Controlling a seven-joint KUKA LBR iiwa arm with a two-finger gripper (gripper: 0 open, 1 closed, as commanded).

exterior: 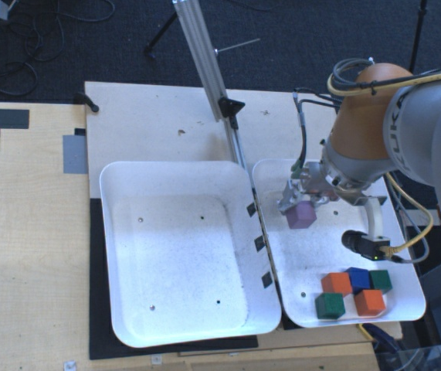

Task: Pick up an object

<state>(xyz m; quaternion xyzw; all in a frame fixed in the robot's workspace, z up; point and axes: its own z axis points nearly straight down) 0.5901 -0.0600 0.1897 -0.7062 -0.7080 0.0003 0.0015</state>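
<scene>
- Right now the purple block (301,215) sits in the right bin (282,178), up near its top left part, and it looks tipped a little.
- It is just under the gripper (299,195), touching the tips or very close to them.
- I cannot tell if the gripper is open or closed, or if it has a real hold on the purple block, because the arm (374,134) hides much of it.
- If the hold is only on a corner, I think the purple block can slip out and drop back into the bin when the arm lifts.
- A tipped block is hard to pinch flat, so it may twist or pop away sideways.
- The wall between the two bins is near, so a push could slide the purple block against it and jam it there.
- More blocks lie well apart at the bottom of the right bin: two orange blocks (337,283), two green blocks (330,306) and a blue block (358,277). They are too far to get bumped now.
- The left bin (120,230) lies just beside the right one, and a dropped block could bounce that way.
- A black cable (303,134) hangs by the wrist and could brush things if the arm turns.
</scene>
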